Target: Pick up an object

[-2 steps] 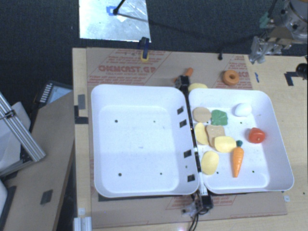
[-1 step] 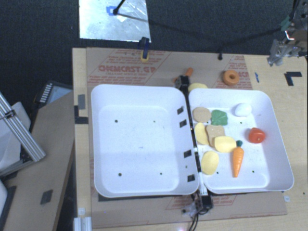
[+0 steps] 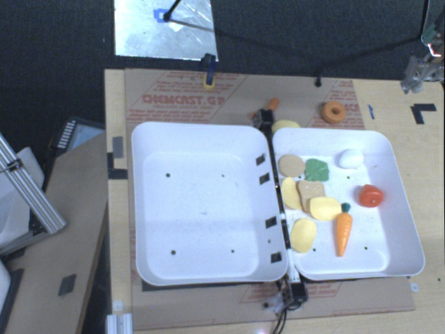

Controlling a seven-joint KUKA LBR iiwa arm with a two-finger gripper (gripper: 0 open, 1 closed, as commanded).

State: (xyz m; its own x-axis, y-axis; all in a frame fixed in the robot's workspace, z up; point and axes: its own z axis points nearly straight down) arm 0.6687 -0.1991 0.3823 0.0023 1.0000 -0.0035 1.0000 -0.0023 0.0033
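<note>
**Toy foods crowd right bin**

An orange carrot lies on its side, green tip pointing up-frame, beside a red tomato and a white egg. Yellow pieces cluster with a tan round slice, a brown square and a green leaf near the divider. A doughnut sits outside the bin.

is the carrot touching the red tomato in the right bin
Apart. The camera view shows bare white bin floor between the carrot and the red tomato, which lies up and to the carrot's right.
</note>
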